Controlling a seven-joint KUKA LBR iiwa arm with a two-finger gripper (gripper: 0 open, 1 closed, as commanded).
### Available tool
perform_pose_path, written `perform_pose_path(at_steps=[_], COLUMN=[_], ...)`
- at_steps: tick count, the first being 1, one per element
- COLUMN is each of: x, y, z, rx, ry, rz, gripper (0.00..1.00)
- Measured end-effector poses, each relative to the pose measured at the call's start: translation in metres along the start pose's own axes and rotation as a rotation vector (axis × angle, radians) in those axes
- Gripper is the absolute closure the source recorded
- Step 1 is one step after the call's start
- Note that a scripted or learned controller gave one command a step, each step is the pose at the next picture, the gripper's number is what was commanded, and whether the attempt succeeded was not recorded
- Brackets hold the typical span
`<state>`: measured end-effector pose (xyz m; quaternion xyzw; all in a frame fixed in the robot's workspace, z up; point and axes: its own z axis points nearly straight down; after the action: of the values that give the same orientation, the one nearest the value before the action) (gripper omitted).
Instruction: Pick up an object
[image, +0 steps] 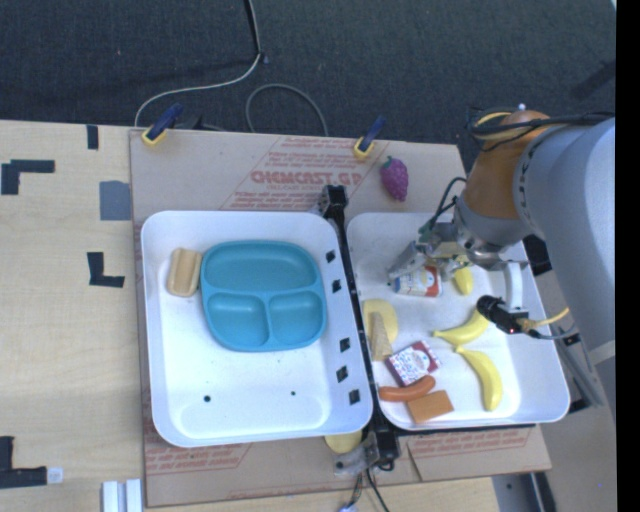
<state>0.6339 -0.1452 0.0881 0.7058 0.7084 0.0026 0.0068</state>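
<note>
1. At the far left, the surface (60, 330) is pale wood with black tape marks and a grey patch on it.
2. A brown cardboard sheet (290, 178) with red print lies on the surface under both bins, held at its far edge by two clamps (160, 126) with blue and yellow handles.
3. Beyond the surface, the floor (380, 50) is dark carpet, and a thin light cable (240, 85) loops across it.
4. The left bin (240, 410) holds a blue divided tray (265, 295), with a tan bread-like piece (183, 271) lying just beside the tray's left edge.
5. A purple bunch of toy grapes (395, 178) rests on the cardboard, outside the bins, near the right bin's far edge.
6. The right bin (535, 405) holds a pale yellow slice (381, 327), a red packet (411, 364), a sausage (404, 392) touching an orange block (431, 405), and two bananas (484, 377).
7. The gripper (425, 262) is down in the far part of the right bin, over a small white and red object (420, 285); I cannot tell how the fingers stand.
8. The grey arm with its orange band (500, 180) enters from the right.
</note>
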Motion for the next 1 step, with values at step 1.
perform_pose_path(at_steps=[1], x=[-0.0396], y=[0.0302], z=[0.0056], rx=[0.050], ry=[0.025], rz=[0.006], gripper=[0.00])
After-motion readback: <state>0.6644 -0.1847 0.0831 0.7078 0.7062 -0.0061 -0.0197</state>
